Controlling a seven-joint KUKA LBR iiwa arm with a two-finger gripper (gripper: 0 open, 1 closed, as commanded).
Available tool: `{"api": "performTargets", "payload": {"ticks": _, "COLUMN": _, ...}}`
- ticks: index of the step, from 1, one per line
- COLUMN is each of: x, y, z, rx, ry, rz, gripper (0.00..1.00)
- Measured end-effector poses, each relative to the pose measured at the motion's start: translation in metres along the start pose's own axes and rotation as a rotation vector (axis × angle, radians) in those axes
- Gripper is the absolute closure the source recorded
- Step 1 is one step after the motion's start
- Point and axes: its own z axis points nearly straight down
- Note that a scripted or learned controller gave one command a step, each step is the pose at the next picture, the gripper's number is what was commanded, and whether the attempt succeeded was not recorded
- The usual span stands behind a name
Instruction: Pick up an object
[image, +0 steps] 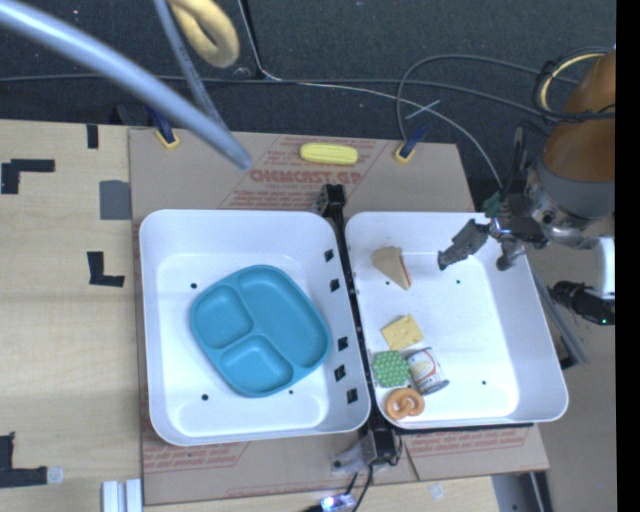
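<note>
My gripper (474, 258) hangs open over the back right part of the right bin (520, 330), with nothing between its fingers. To its left in that bin lies a tan wedge (392, 266). Farther forward are a yellow square piece (401, 331), a green patterned item (389, 368), a small can (427, 370) on its side and a brown pretzel-like ring (405, 404), all clustered near the bin's front left. The gripper touches none of them.
The left bin (170, 260) holds a blue divided plate (260, 328). A black divider (345, 300) runs between the bins. A yellow oblong object (328, 154) lies on the cardboard behind them. Cables loop at the back right.
</note>
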Motion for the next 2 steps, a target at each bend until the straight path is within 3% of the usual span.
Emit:
{"api": "performTargets", "payload": {"ticks": 1, "x": 0.0, "y": 0.002, "z": -0.005, "rx": -0.01, "ry": -0.002, "rz": -0.003, "gripper": 0.0}}
{"api": "performTargets", "payload": {"ticks": 2, "x": -0.001, "y": -0.002, "z": 0.059, "rx": -0.003, "ry": -0.001, "rz": -0.001, "gripper": 0.0}}
